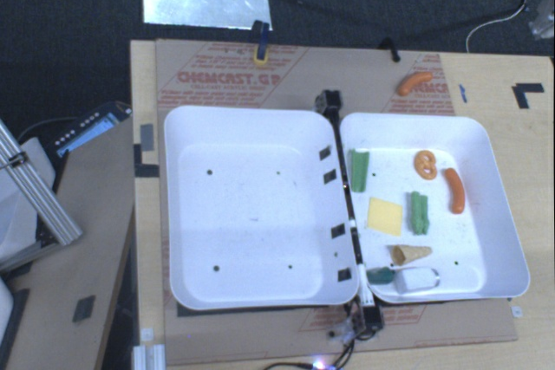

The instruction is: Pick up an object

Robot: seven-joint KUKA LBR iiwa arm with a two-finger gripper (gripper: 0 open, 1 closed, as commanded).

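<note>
No hold has been taken on anything, and the hand's state cannot be told. The objects are gathered in the right bin: a yellow square, a pretzel and a sausage. A clean pick is judged best made on the sausage, which is set apart from its neighbours.

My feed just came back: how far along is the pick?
Nothing looks done. The pieces all lie loose in the right bin: pretzel, sausage, cheese, two green sticks, cone. A second sausage sits on the bench behind the bin. Nothing is in hand. The whole pick is left.
</note>
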